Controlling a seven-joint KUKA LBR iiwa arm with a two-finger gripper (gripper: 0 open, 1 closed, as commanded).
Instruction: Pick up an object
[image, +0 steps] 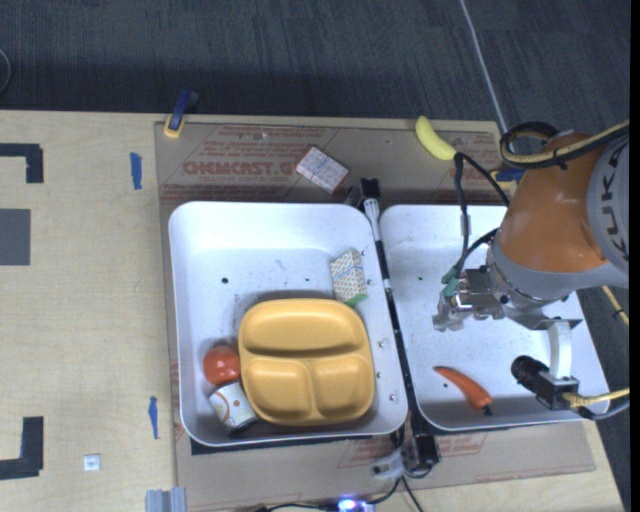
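The yellow divided tray (306, 358) lies in the front half of the left bin (200, 240) and serves as the marker for everything else. Against its left edge sits a red-orange ball (220, 362), and just in front of that ball, at the tray's front-left corner, a small white and orange toy (231, 404) lies tilted. Just behind the tray's right back corner a small patterned packet (347, 274) leans near the bin's right wall. To the right of the tray, across the divide between the bins, the right bin (420, 240) holds an orange-red pepper-shaped object (463, 385), lying slantwise near that bin's front wall, roughly level with the tray's front half. The gripper (447, 312) hangs over the right bin, right of the tray and just behind the pepper, apart from it; nothing shows between its fingers, and how far apart they stand cannot be told from this angle. The arm's orange band (545, 215) rises behind it toward the right.
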